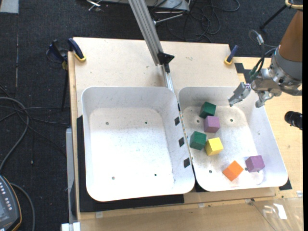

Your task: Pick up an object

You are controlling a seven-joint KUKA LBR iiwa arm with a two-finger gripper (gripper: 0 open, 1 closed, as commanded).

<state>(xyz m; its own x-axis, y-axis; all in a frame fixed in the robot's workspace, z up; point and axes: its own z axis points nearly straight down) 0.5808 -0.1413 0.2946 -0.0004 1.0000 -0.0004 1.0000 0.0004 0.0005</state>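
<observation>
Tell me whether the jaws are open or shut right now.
Open. The gripper hangs over the far right of the right bin with a clear gap between its two fingers, and no block sits between them.

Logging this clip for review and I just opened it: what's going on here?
A grey arm with an orange band reaches in from the right, its gripper open above the far edge of the right bin, with nothing between its fingers. Six blocks lie in that bin: two green blocks, two purple blocks, a yellow block and an orange block. No block has been lifted yet. The left bin sits beside it.
</observation>
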